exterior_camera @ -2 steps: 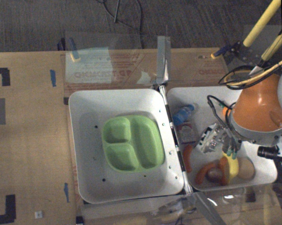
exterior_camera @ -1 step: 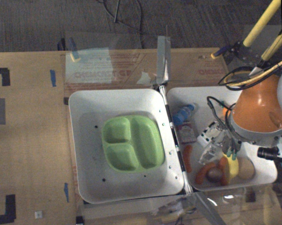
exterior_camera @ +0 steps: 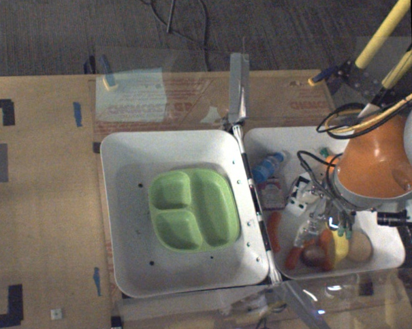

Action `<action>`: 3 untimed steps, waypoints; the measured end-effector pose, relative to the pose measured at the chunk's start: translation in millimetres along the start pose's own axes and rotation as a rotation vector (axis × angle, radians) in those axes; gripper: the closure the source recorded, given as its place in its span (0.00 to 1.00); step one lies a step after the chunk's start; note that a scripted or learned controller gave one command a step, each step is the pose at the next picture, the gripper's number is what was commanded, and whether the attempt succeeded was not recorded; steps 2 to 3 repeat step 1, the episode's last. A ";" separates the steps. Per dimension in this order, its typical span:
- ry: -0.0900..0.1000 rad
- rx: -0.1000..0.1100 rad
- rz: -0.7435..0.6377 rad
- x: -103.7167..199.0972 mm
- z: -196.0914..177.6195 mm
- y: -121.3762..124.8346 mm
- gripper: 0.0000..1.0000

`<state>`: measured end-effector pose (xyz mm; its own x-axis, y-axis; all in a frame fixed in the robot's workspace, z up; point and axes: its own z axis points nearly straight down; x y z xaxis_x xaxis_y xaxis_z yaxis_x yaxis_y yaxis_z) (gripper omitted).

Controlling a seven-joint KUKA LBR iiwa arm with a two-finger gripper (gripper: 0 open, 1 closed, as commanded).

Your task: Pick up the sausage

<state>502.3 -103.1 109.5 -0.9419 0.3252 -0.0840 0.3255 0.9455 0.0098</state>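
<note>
My gripper hangs low over the right-hand bin, in a tangle of cables and metal below my orange band. From this slanted view I cannot tell whether my jaws are apart or together, and I see nothing clearly caught between them. The sausage, a short reddish-orange piece, lies to the camera's left of my jaws, near them but apart, lengthwise along the bin's wall by the divider between the two bins. Just below my jaws, toward the near edge of the bin, sits a small heap of play food in red, orange and yellow, with a beige rounded piece on its far side from the sausage. Up and to the left of my jaws a blue bottle lies near the bin's top corner. Well to the left of my jaws, in the other bin, rests a green divided plate.
</note>
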 end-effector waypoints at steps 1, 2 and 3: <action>0.003 0.002 -0.109 1.3 0.3 0.6 0.00; 0.003 0.002 -0.109 1.3 0.3 0.6 0.00; 0.003 0.002 -0.109 1.3 0.3 0.6 0.00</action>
